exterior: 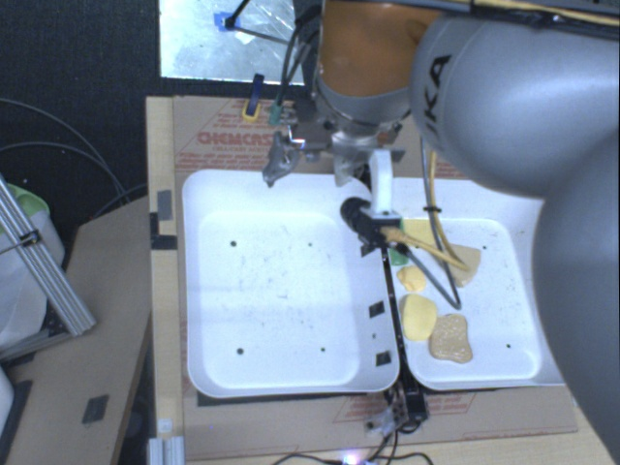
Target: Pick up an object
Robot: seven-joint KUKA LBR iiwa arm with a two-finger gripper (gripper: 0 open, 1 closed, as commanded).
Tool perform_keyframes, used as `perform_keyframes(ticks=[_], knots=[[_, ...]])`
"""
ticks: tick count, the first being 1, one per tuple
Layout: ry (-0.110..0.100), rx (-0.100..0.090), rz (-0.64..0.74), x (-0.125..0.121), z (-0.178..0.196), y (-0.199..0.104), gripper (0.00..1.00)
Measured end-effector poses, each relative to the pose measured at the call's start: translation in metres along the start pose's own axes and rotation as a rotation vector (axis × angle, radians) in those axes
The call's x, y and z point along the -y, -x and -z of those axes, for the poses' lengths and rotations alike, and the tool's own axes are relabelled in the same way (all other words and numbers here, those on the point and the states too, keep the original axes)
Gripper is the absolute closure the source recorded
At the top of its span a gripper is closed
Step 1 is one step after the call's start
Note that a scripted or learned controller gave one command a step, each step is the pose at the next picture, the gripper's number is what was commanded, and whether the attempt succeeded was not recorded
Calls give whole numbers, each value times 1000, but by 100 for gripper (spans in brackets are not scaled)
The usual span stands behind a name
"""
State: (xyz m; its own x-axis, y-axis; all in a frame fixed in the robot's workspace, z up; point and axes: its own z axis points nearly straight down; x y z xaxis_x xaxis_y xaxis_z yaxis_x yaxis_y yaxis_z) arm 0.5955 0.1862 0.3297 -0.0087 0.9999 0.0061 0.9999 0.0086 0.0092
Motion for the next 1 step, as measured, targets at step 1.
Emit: perform_keyframes(ticks=[1], knots=[[-9,8,-10,-74,-143,22,0]])
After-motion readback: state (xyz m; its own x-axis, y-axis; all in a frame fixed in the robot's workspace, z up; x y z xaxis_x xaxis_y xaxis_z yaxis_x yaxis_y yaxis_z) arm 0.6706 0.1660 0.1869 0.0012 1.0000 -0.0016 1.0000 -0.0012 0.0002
